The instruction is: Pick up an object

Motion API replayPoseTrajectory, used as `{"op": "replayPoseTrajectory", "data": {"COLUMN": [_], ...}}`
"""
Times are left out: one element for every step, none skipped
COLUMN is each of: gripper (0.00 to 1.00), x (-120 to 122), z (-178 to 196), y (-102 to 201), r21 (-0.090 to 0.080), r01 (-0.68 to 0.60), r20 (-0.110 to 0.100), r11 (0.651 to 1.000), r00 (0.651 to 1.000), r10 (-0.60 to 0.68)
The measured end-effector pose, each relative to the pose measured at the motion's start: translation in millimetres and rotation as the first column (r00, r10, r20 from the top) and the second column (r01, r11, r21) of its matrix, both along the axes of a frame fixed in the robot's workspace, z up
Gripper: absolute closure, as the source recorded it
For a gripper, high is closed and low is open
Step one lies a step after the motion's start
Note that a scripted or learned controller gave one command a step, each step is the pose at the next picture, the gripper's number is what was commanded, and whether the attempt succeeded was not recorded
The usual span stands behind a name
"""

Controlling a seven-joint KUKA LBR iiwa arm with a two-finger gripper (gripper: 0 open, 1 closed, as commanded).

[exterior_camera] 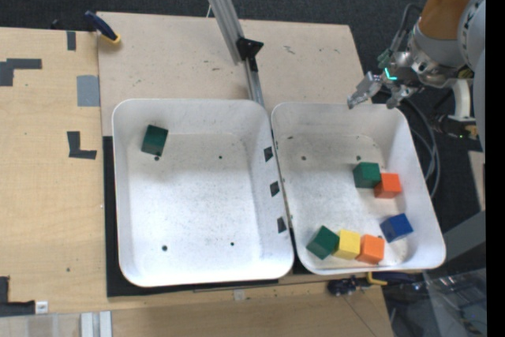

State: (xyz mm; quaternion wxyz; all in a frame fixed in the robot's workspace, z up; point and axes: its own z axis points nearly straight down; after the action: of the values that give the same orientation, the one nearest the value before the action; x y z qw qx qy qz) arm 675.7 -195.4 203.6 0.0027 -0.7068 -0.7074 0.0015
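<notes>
The left bin holds a single dark green cube near its upper left corner, well apart from anything else and standing clear of the walls. The right bin holds six cubes: a green cube touching an orange cube near the right wall, a blue cube below them, and a row of green, yellow and orange cubes pressed together near the lower rim. The gripper hangs above the upper right corner of the right bin, carrying nothing; whether its fingers are spread or closed cannot be told from this view. In my judgement the blue cube is the soundest target, standing apart from its neighbours with room for a finger on either side. The descent should be vertical and centred, fingers spread wide beforehand; the touching cubes risk a jammed or double grasp.
</notes>
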Motion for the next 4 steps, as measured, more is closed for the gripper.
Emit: {"op": "replayPoseTrajectory", "data": {"gripper": [0.0,0.0,0.0,0.0], "x": [1,-5,-10,-10], "z": [4,-47,-111,-112], "y": [0,8,13,13], "r21": [-0.004,-0.002,-0.002,-0.004], "r01": [-0.001,-0.001,-0.001,-0.001], "r20": [0.004,0.0,-0.002,0.004], "r11": [1.0,1.0,1.0,1.0], "r00": [1.0,1.0,1.0,1.0], "r10": [0.001,0.001,0.001,0.001]}}
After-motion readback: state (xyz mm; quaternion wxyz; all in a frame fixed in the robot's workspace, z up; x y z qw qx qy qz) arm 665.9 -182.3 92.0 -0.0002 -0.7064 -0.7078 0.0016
